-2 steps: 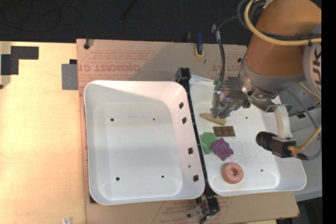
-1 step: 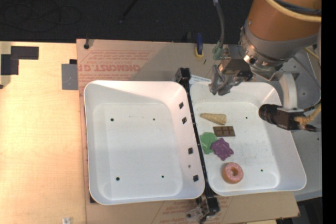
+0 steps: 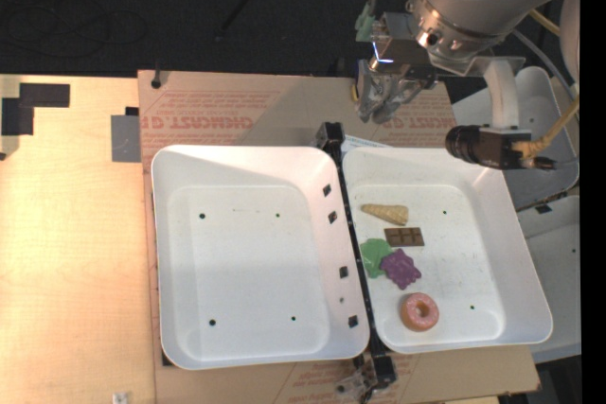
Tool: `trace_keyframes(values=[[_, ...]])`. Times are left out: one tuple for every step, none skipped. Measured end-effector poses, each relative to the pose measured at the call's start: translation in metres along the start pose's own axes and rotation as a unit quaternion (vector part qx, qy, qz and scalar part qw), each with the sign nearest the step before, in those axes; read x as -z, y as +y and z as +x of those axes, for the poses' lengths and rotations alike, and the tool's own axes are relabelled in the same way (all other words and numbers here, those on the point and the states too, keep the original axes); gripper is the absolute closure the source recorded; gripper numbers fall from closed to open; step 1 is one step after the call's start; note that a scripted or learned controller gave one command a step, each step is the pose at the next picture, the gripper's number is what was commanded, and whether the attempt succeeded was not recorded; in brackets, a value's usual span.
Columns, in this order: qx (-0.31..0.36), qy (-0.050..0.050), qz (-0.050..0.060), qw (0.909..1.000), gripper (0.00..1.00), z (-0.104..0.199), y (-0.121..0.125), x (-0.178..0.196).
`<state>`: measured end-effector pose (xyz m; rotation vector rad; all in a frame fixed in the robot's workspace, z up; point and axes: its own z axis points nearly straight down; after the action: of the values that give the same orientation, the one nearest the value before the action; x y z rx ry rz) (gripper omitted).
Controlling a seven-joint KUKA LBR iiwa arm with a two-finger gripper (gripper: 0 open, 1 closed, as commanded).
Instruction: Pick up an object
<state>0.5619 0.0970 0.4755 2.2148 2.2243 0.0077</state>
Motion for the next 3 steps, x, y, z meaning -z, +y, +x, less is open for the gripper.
trace_keyframes(values=[[-0.001,-0.002,0.010,0.9999,1.00,0.041,0.013,-0.116],[-0.005,-0.003,0.013,0.9999,1.00,-0.017,-0.044,-0.221],[-0.001,0.000,-0.001,1.0000,1.00,0.018,-0.020,-0.131]])
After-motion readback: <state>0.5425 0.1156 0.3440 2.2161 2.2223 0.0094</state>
